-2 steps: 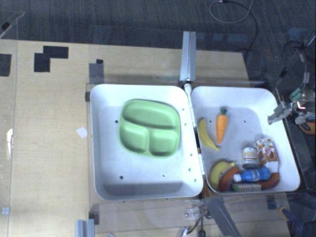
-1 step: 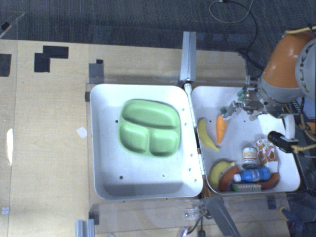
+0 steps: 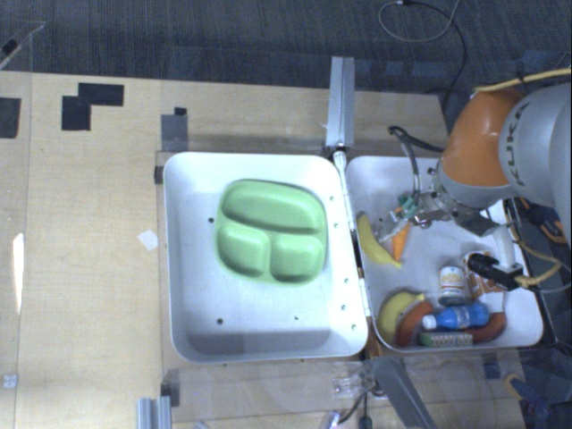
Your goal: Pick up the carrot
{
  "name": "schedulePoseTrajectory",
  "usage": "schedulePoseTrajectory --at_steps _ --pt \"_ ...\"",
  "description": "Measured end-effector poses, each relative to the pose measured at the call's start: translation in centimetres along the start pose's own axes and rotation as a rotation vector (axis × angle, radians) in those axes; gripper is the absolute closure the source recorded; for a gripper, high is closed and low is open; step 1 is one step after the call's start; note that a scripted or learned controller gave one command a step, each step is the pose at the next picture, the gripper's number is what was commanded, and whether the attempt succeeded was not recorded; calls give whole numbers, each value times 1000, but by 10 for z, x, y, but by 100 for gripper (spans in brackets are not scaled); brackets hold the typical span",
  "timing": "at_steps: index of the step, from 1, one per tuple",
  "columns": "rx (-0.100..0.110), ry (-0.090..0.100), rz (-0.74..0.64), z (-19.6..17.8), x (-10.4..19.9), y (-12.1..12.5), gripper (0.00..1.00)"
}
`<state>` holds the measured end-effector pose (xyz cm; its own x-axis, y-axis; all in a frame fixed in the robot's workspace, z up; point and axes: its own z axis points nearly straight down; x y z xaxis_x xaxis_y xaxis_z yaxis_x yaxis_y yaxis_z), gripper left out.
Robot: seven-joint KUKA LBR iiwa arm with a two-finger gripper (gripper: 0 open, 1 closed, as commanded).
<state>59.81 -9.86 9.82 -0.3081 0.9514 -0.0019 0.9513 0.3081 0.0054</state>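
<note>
Pale wooden bench filled the left of the camera view, with dark carpet along the far side, and two shallow white bins sat side by side on it. In the left bin lay a green divided plate, three compartments, nothing on it.

The right bin held the clutter. A banana lay against its left wall, curving from far to near. Just right of it, touching or nearly so, was the carrot, a short orange piece with its long axis running roughly far to near and leaning slightly, its far end tilted toward the right. Along the near wall sat a yellow fruit, a reddish sausage-like piece, a small water bottle lying on its side and a little upright can.

The arm reached in from the right, and its gripper hung right at the carrot's far end. From there the carrot lay just nearward and a touch left of the tips. Whether the jaws were wide or closed I cannot tell; the mechanism was too small and cluttered, and no carrot showed plainly between them. My judgement: the grasp would turn on straddling the carrot across its narrow width without catching the banana beside it.
</note>
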Motion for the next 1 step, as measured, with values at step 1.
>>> schedulePoseTrajectory --at_steps 1 --pt "-5 -2 -1 -11 0 2 100"
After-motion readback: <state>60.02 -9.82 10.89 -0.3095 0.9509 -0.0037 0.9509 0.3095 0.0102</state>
